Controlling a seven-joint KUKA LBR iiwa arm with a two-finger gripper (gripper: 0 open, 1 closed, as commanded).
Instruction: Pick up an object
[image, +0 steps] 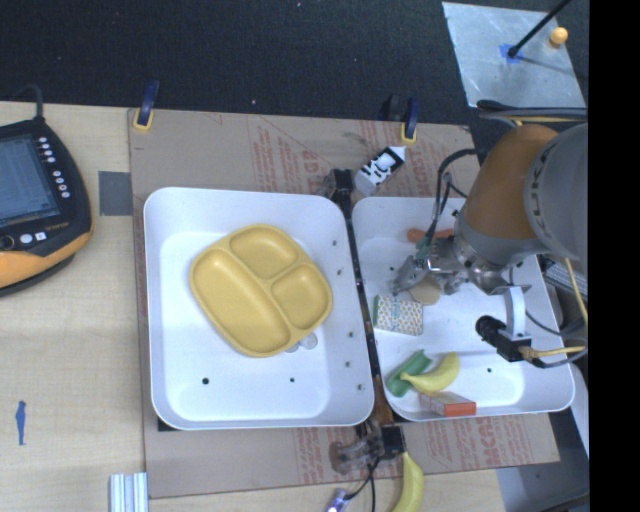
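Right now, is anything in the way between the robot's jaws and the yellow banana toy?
Nothing visible blocks it. The gripper hovers over the right bin, and the banana lies lower in that same bin. A patterned packet lies off to the side, and a green toy touches the banana's far side.

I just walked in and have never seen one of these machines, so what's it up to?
A grey and orange robot arm reaches in from the right over the right-hand white bin. Its gripper hangs low near the middle of that bin, just above a small patterned packet. A toy banana and a green piece lie nearer the front. The left bin holds a yellow divided plate. Nothing looks lifted yet.
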